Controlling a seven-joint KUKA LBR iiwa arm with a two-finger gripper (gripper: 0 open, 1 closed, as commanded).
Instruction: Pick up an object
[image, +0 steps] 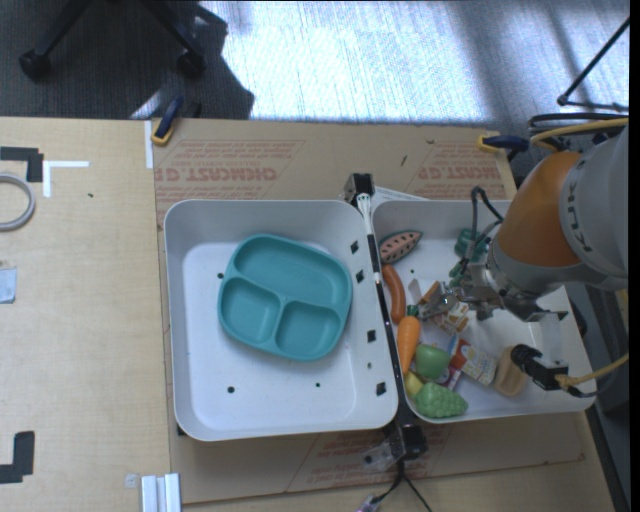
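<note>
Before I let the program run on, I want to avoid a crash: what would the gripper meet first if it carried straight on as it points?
Probably the small orange-and-white packet just below the gripper, beside the carrot in the right bin. Depth is unclear from above.

Looks like a robotics lab: plywood bench (80, 330) with black tape marks, cardboard sheet (260, 165) under two white bins (200, 400), grey carpet (400, 60), office-chair base (110, 40) beyond the bench's far edge.
</note>
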